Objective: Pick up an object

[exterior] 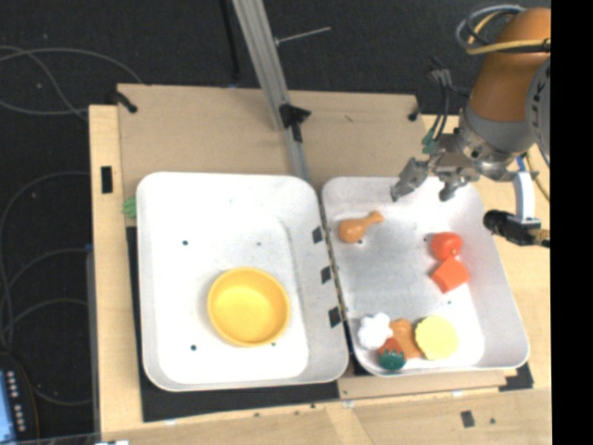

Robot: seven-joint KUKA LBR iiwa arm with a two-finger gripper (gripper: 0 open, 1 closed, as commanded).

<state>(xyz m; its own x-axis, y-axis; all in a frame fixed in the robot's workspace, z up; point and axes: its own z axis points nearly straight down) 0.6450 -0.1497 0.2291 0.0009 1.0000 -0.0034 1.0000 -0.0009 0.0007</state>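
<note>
Camera view: tan bench point(213, 128) on dark floor, two white bins point(232, 221); claw point(426, 185) spread apart, grasping nothing.

Even overhead light, bright on both white bins point(232, 193), floor around the bench dark. Soft shadow falls just below-left of the gripper point(428, 182). Mild overall softness, slight glare on the bin beneath it.

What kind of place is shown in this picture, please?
Probably a robot grasping test bench in a lab: two white bins side by side on a board, small toy-like objects such as a yellow bowl, and loose cables on the dark floor.
</note>
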